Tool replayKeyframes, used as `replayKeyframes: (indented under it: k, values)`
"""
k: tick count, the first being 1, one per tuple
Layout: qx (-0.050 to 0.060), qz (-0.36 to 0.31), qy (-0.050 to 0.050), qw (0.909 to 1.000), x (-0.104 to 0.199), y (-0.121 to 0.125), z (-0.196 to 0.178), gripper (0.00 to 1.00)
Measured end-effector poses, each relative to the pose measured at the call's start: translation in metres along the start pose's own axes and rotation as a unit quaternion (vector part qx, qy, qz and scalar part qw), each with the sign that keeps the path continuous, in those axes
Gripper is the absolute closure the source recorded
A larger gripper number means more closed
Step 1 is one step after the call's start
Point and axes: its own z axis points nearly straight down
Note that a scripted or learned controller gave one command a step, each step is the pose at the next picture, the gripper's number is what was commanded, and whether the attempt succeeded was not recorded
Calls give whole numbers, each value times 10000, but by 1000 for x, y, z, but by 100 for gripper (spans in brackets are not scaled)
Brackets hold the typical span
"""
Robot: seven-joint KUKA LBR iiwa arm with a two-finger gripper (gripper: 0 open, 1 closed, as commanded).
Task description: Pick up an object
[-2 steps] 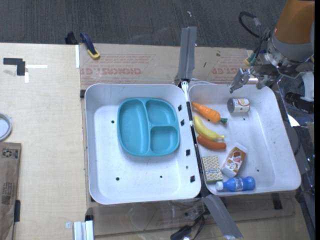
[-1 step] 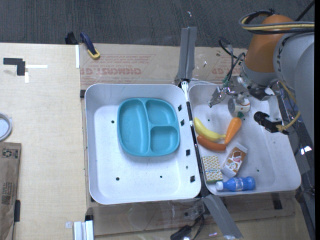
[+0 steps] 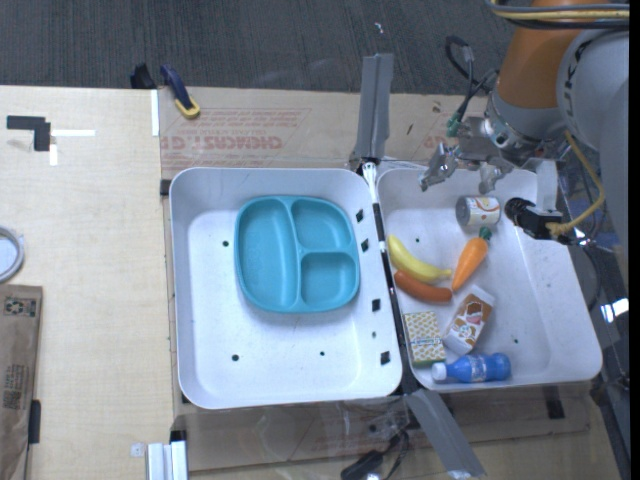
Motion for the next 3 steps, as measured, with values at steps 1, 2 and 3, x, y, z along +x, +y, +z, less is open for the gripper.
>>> replayKeyframes:
  k: [1, 2, 3]
  values:
    - [4, -1258, 0, 9921, -72, 4, 61, 0]
    - [-5, -1248, -4, 9922, -73, 4, 52, 100]
    - [-4, -1247, -4, 9922, -73, 4, 52, 0]
